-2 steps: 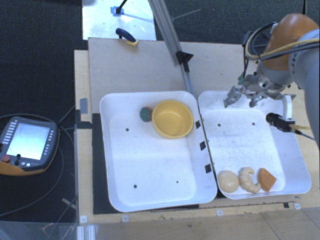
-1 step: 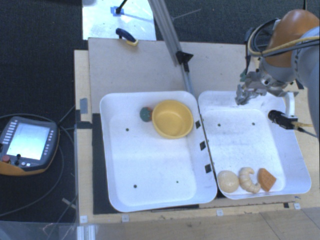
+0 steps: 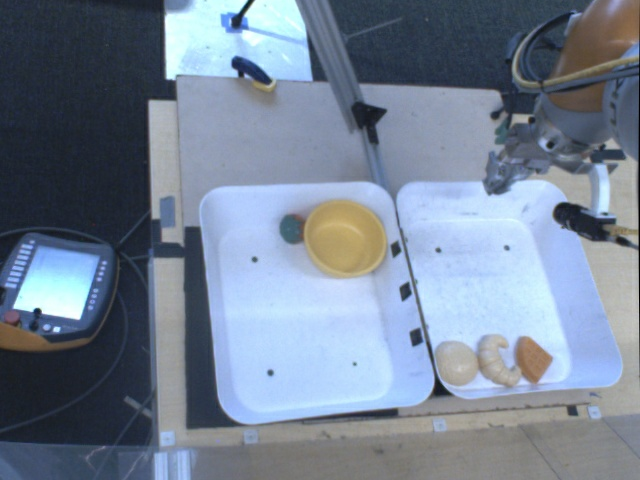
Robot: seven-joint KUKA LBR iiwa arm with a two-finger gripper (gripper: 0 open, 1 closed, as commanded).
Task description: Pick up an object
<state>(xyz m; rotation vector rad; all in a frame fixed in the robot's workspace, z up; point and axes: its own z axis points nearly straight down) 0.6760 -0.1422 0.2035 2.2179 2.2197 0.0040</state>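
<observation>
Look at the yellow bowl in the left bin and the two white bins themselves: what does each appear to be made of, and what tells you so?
The yellow bowl looks like moulded plastic with a matte finish: even colour, smooth rounded rim, no glare. The left bin and right bin seem to be thin formed plastic, slightly glossy, with rounded corners and soft sheen; the exact material stays uncertain.

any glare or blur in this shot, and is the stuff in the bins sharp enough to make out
In the camera view, the bare floor patch at top left is washed out by glare; the gripper looks soft and dark, its tips hard to read; the yellow bowl and the three food pieces are clear, with soft shadows in both white bins.
</observation>
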